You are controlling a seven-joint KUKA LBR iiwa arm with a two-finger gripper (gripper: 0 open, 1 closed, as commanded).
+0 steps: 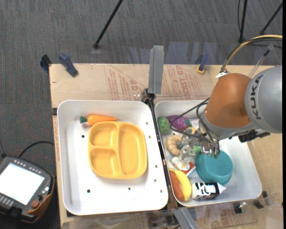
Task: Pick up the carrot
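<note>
Arm [233, 106] hangs over right bin [250, 173]; gripper [200, 146] state unclear. Carrot [101, 119] untouched at left bin [69, 175] far edge; pick not begun.

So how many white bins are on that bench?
2. The left white bin holds a yellow divided plate with a carrot beside it. The right white bin holds a heap of toys, with the gripper over it.
</note>
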